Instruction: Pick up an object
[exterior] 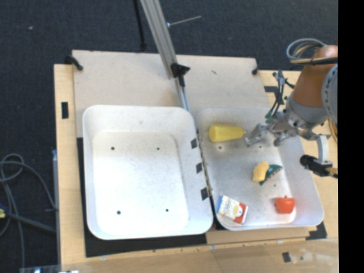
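Note:
The right bin [301, 169] holds several small objects. A yellow wedge-shaped block [225, 133] lies near its upper left. A small yellow piece with a dark green tip [263, 172] rests in the middle. A red tomato-like object [285, 205] sits at the lower right. A small white, red and yellow carton [232, 210] lies at the front left corner. My gripper [257, 137] reaches in from the right and hangs over the upper part of the bin, just right of the yellow wedge, with nothing visibly between its fingers.
The left bin [94, 124] sits beside the right one. A slanted aluminium post [161, 30] rises from behind the bins. Cables [14, 175] lie on the floor at the left. The arm's orange band [311, 87] is at the right edge.

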Action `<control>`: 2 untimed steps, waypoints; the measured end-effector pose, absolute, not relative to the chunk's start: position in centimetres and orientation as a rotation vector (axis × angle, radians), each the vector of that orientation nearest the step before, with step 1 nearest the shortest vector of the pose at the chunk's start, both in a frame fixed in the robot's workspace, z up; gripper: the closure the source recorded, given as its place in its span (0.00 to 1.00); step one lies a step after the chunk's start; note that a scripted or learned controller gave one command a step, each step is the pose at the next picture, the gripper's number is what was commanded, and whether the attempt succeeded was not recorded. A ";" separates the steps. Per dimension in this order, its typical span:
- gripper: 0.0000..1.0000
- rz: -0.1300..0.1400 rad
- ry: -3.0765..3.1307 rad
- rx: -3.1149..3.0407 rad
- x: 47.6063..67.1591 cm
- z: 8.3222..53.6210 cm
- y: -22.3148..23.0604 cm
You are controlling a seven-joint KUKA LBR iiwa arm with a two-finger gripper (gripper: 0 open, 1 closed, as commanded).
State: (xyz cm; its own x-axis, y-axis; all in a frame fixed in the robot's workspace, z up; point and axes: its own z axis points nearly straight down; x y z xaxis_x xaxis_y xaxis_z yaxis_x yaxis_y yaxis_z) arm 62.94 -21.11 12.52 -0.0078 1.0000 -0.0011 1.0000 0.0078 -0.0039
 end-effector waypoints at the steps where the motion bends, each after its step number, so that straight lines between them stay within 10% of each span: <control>1: 1.00 -0.003 -2.237 -2.216 63.2 14.1 -21.2; 2: 1.00 -0.005 -2.232 -2.221 64.0 18.9 -21.8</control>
State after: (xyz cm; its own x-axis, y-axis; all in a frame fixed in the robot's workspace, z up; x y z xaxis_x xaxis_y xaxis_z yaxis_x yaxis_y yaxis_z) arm 63.98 -21.81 18.93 -0.0051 1.0000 -0.0029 1.0000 0.0051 0.0072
